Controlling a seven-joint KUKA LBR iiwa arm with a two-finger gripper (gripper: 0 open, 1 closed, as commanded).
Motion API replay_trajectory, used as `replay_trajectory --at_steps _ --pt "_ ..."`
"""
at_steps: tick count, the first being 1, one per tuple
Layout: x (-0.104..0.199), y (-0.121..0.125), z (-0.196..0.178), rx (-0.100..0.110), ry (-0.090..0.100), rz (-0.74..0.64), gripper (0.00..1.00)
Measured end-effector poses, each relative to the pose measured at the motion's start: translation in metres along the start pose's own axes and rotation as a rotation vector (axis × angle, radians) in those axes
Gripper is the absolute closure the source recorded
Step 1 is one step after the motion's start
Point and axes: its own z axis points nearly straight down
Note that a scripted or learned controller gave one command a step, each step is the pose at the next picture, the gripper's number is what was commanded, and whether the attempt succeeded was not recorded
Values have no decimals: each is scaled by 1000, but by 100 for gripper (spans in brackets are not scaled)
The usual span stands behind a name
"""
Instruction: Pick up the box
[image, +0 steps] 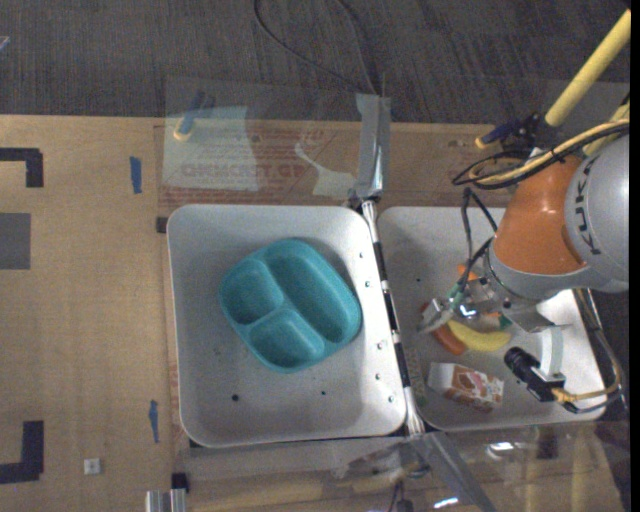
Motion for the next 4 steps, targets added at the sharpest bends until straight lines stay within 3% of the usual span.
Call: replay_trajectory --at_steps 1,2,3,4 --pt "-5 -1 -11 -4 -2 9 100" --pt "-5 -1 -10 -4 -2 9 0" --pt "-8 -1 -21 -7 -4 16 100" --pt "-98 37 10 -7 -4 -163 100"
